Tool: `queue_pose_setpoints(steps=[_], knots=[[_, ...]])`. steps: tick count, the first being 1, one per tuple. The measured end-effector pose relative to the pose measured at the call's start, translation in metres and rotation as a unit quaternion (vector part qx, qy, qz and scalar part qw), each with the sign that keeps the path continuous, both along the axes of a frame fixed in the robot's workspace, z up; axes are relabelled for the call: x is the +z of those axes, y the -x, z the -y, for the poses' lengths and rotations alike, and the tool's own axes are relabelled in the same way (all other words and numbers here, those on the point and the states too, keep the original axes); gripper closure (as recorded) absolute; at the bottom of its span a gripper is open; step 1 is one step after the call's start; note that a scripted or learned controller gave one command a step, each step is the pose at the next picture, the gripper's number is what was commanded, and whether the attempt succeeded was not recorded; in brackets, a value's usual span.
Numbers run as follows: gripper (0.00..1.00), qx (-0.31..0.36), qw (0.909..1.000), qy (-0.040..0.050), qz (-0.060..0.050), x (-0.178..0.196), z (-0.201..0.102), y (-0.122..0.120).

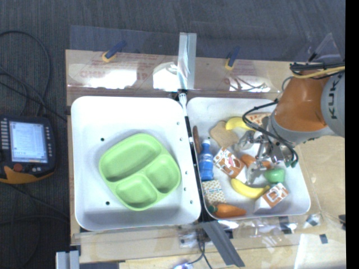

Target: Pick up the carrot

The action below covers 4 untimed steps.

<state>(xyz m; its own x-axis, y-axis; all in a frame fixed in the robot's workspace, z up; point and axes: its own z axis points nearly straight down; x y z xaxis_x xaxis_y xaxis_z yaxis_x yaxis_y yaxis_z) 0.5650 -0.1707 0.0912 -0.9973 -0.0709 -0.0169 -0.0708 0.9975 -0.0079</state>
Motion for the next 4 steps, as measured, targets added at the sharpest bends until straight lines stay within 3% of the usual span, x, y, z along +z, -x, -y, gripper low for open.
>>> queue_pose_setpoints(steps=[1, 2, 3, 4], knots=[[0.00, 0.023, 0.9997, -0.0004, 0.010, 0.002, 0.043, 0.061], [0.00, 0.006, 1.0000, 0.0005, 0.004, 0.002, 0.010, 0.060], [0.00, 0.012, 0.9999, 0.0002, -0.001, 0.000, -0.006, 0.037], [0.00, -0.150, 0.9887, -0.0050, 0.001, 0.000, 0.021, 0.059]])
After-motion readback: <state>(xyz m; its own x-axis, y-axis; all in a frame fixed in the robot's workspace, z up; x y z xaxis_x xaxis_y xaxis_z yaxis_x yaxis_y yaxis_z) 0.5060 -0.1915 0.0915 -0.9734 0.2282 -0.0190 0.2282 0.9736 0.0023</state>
